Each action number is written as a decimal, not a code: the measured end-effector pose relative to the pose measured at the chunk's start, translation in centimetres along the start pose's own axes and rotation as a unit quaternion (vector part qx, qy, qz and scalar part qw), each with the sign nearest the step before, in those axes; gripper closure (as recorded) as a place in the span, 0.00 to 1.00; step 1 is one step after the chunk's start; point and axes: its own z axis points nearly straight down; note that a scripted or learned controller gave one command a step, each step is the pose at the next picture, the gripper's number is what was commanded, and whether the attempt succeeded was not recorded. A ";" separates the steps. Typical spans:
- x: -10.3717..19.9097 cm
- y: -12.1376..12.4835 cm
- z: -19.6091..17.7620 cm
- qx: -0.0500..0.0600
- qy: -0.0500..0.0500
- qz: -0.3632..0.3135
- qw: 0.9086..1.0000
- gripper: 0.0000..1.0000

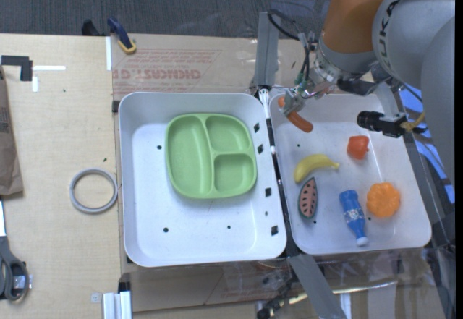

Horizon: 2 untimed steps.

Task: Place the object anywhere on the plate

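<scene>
The grey arm with its orange band reaches in and ends in the pincer point(295, 102), which sits low over the far left corner of the right white bin point(412, 187). Whether its two fingers are apart or together I cannot tell (they are small and blurred against cables and the bin's edge). Just beside the pincer, on its near side, lies a small orange-red sausage-shaped toy point(300, 122), slanted on the bin floor; it looks to be touching or nearly touching the fingertips, but I cannot tell whether it is between them.

Nearer to me than the pincer lie a yellow plastic banana point(315, 166) and, nearer again, a watermelon slice toy with a red face and dark seeds point(308, 198). Off to the arm's side of the pincer lie a small red block-like toy point(358, 147), a round orange fruit point(383, 200) and a blue bottle with a white cap point(353, 216), all well apart from the fingers.

The light green plastic plate with three compartments point(211, 156) lies in the left white bin point(137, 216), across the divide from the pincer. On the wooden table point(58, 137), far beyond that bin, rests a grey ring point(93, 189).
</scene>
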 end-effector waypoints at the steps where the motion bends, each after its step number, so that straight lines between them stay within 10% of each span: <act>1: 6.9 0.1 -1.3 0.000 0.000 -0.022 1.000 1.00; 2: 11.4 5.0 6.0 0.001 0.000 -0.050 0.999 1.00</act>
